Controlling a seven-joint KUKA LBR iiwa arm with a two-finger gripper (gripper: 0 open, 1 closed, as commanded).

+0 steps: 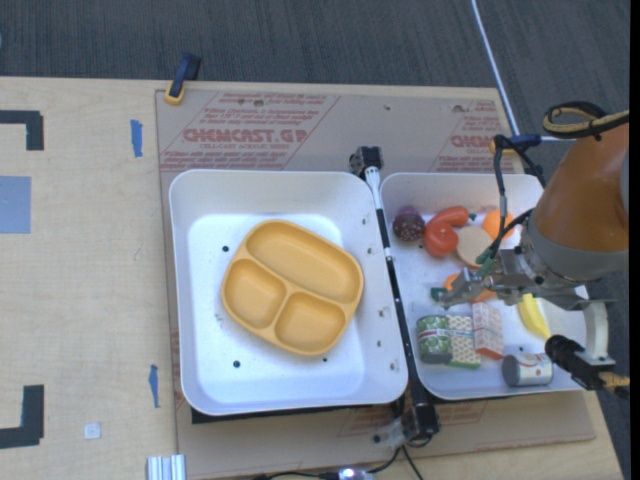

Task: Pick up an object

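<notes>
Tabletop [80,298] carrying 2 white bins, side by side.
A printed cardboard sheet [300,128] lies flat on the pale wood, and on it sit the left bin [190,268] and the right bin [405,193], rims touching. Blue tape strips [136,138] and black marks [30,128] dot the wood at left.

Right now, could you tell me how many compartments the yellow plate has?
3: one long compartment across the far side, and two smaller ones nearer the camera, left and right. The plate lies in the left bin.
</notes>
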